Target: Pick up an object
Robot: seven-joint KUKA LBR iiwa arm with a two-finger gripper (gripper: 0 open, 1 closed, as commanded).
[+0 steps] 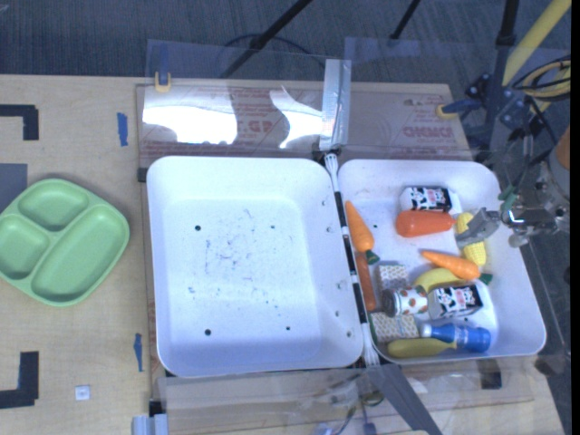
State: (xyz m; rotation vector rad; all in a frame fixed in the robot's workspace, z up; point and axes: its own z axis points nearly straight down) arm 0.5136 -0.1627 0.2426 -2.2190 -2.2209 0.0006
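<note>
Orange carrot [449,263], corn [472,240] beside, cartons around

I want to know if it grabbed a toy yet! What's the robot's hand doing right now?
Hand: it sits over the right bin's right side, near the corn cob. Whether it is open, closed or holding anything cannot be told.

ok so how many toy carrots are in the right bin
3. One long carrot lies along the left wall, a stubby one sits below the cow-print carton, another lies mid-bin. Clutter may hide more.
</note>
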